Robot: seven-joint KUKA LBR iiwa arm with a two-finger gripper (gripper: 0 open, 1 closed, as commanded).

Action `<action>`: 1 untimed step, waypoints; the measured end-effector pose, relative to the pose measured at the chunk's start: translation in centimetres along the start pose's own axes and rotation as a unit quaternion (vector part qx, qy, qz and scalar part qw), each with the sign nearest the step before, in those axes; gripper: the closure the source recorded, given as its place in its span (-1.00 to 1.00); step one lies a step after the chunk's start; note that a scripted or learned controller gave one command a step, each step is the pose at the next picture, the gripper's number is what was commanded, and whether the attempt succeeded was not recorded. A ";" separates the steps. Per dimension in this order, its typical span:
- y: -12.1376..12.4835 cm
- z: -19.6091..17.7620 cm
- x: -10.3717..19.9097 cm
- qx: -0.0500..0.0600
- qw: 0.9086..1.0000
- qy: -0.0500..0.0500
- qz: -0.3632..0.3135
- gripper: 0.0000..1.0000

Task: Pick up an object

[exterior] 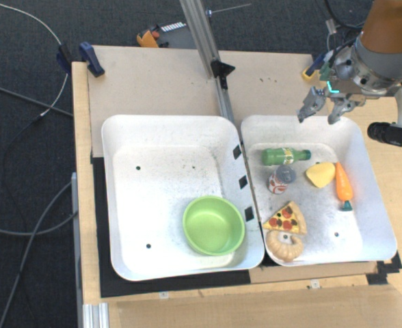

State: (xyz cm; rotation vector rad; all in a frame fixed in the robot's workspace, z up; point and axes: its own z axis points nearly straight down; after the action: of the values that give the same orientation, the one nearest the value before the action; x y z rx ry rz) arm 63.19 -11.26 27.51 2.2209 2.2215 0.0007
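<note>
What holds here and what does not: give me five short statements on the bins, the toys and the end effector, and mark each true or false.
1. The green bowl sits in the left bin. True.
2. The end effector grips the green bottle. False: it hangs above the right bin's far edge, apart from the bottle, fingers open with nothing between them.
3. The carrot lies beside the yellow piece. True.
4. The pizza slice lies in the left bin. False: it lies in the right bin, just above the doughnut.
5. The bowl is upside down. False: its opening faces up.
</note>
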 end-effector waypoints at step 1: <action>0.0 0.0 0.0 0.000 1.000 0.000 0.000 -1.00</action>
State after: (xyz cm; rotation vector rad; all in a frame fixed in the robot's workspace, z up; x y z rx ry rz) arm 63.19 -11.26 27.50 2.2210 2.2216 0.0005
